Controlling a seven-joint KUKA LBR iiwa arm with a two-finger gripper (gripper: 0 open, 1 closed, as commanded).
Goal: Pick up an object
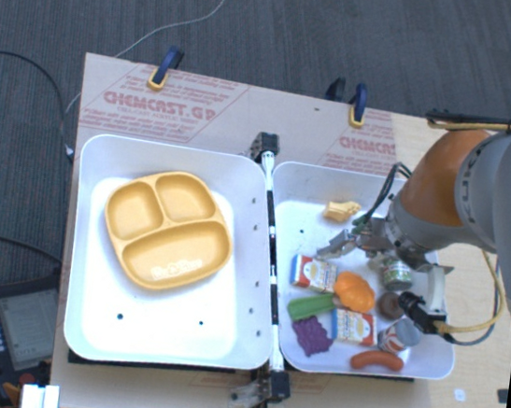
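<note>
The right bin (302, 222) holds several small toy foods. Among them are a yellow piece (341, 210) at the back, a red-and-white carton (314, 273), an orange fruit (355, 291), a green pepper (310, 305) and purple grapes (311, 333). A second carton (353, 327) and a red sausage (377, 361) lie near the front wall. My gripper (345, 237) hangs over the middle of this bin, just behind the first carton and in front of the yellow piece. It looks open, and I see nothing between its fingers.
The left bin (90, 307) bears a yellow divided plate (169, 229). A small can (398, 275), a brown item (390, 306) and a red-and-white cup (397, 336) crowd the right bin's right side under the arm. A ridge (268, 247) separates the bins.
</note>
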